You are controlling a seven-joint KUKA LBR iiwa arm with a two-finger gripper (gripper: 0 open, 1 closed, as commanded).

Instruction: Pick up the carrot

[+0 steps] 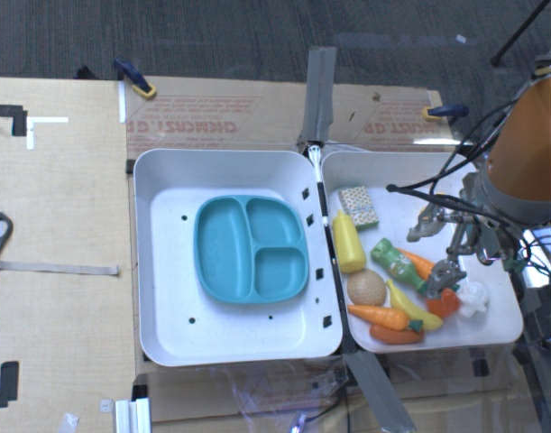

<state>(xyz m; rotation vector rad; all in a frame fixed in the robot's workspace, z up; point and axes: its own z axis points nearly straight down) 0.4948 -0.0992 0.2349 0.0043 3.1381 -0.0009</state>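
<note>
Currently the carrot [378, 314] lies near the front wall of the right bin [491, 332], touching the banana [414, 307]. The hand [445, 276] hangs well right of it, over the green bottle [399, 265]; whether its fingers are open or closed cannot be determined, and no object is visibly gripped.

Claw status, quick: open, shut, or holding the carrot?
Claw: over the right bin, low among the toys; open or shut cannot be told, and no carrot seen in it.

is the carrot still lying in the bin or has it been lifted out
In the bin. The carrot lies flat on the floor of the right bin, beside the round brown item. The hand is off to its right.
</note>
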